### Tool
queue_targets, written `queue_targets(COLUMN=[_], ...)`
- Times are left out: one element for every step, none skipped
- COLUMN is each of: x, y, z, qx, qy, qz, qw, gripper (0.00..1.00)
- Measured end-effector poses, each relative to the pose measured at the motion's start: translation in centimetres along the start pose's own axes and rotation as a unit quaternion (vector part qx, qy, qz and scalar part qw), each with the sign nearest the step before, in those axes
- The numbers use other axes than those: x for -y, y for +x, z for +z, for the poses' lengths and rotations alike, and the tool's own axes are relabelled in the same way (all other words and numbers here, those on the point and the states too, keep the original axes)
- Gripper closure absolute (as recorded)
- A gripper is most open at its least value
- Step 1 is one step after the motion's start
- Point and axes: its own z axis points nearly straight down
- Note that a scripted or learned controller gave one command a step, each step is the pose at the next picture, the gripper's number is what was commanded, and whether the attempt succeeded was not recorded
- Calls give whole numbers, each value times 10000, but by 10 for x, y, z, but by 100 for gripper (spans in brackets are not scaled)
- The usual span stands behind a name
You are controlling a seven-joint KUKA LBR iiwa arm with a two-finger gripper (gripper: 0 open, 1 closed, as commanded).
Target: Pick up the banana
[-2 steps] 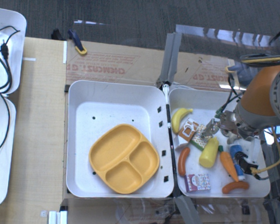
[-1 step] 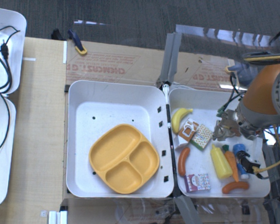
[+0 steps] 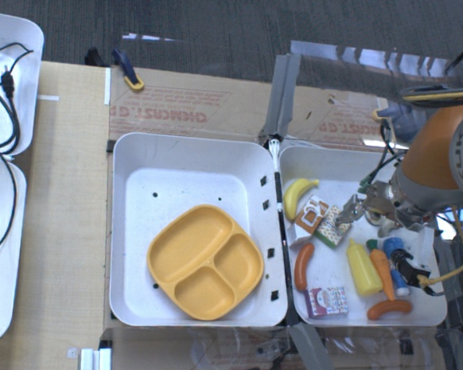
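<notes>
A: What sits on the left side of the bench?

B: A shallow white plastic bin (image 3: 126, 212) holds one thing: a yellow plastic plate with three compartments (image 3: 205, 262), lying flat near the bin's middle and front. Behind the bin, on brown cardboard (image 3: 198, 106), lies a small blue and yellow clamp (image 3: 127, 70).

A: And to the right of that?

B: A second shallow white bin (image 3: 329, 160) stands touching the first along a shared edge. The curved yellow banana (image 3: 296, 196) lies in its back left corner, close to the shared wall. Just right of the banana is a small orange and white carton (image 3: 313, 214). In front of those, a red-brown sausage (image 3: 302, 266) lies lengthwise, and near the front wall is a small pink and white box (image 3: 327, 300).

A: Where is the arm?

B: The grey arm with its orange band (image 3: 438, 145) reaches in from the right. Its two-finger gripper (image 3: 347, 214) hangs just right of the carton, near the banana but apart from it. The fingers look slightly parted, with nothing seen between them.

A: Anything further right?

B: A yellow bottle (image 3: 362, 267), an orange carrot (image 3: 383, 272), a blue object (image 3: 395, 255) and another sausage (image 3: 389, 310), clustered together.
</notes>
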Motion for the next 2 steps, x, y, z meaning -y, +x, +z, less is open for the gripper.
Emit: queue_targets(x=[45, 45], y=[-3, -3], z=[16, 7], qx=[-7, -16], qy=[-70, -68], qz=[386, 398], qw=[9992, 9992], gripper=[0, 100])
